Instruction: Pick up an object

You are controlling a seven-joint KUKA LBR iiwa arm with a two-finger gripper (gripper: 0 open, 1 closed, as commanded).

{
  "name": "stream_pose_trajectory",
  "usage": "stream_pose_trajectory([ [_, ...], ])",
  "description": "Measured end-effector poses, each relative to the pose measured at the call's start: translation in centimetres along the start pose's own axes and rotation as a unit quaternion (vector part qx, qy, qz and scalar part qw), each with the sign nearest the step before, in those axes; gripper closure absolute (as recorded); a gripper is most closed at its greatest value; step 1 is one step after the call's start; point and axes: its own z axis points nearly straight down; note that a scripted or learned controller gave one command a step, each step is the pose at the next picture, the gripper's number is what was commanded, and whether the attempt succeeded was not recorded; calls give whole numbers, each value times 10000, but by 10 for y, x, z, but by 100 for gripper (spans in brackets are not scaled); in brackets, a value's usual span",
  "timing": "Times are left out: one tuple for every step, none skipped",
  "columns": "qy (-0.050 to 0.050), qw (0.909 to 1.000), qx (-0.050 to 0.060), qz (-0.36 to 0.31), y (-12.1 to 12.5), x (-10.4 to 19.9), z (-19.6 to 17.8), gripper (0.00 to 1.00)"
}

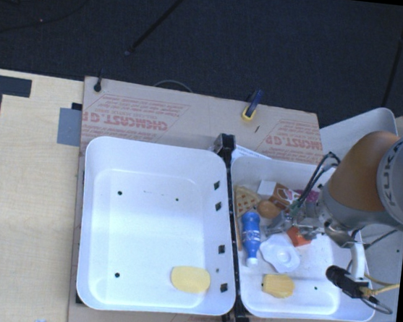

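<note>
My gripper (286,222) is low inside the right bin (315,307), among a pile of small objects. Right beside it lie a red piece (298,238), a tan lump (268,209) and a crumpled white plastic item (281,255). A blue bottle (250,235) lies along the bin's left wall, just left of the gripper. Near the front wall rests a yellow block (278,285). I see nothing clearly held in the gripper.
The left bin (111,182) holds one pale yellow oval (190,279) near its front right corner. A brown packet (280,195) and a waffle-patterned piece (244,197) lie at the back of the right bin. A black clip (225,143) sits where the bins meet.
</note>
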Motion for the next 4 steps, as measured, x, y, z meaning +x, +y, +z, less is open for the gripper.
stream_pose_trajectory([
  [-12, 10000, 3, 33, 0, -3, -9, 100],
  [11, 10000, 55, 7, -13, -39, -47, 100],
  [29, 10000, 47, -6, -13, -32, 6, 100],
  [9, 10000, 41, 5, -70, -71, 14, 100],
])
